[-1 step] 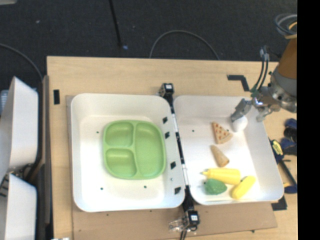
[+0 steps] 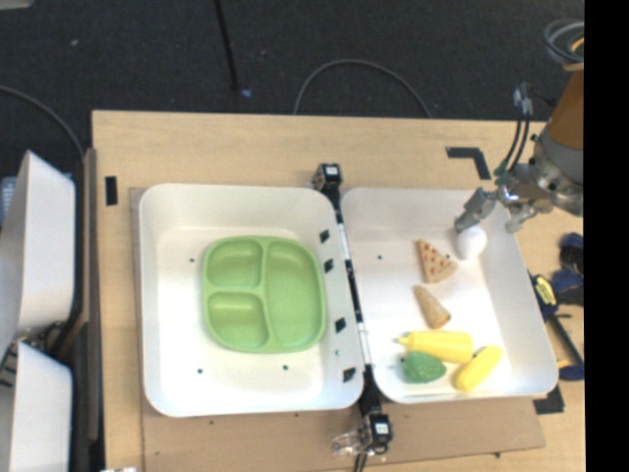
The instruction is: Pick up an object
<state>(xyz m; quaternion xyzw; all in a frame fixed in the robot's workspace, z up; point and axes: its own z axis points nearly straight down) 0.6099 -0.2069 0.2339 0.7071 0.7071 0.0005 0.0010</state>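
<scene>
Gripper hangs at the upper right of the frame, over the top right corner of the right bin. Its two grey fingers are spread apart, one reaching left toward a white egg, the other pointing right. The egg lies just below the left finger, seemingly touching its tip, but it is not between the fingers, so nothing is held.

Below and left of the egg lies a pizza slice, and under that a tan cone. Near the bin's bottom edge sit a yellow corn cob, a green broccoli touching its lower side, and a lemon just to the right.

In the left bin, mid-frame, rests a green divided plate.
</scene>
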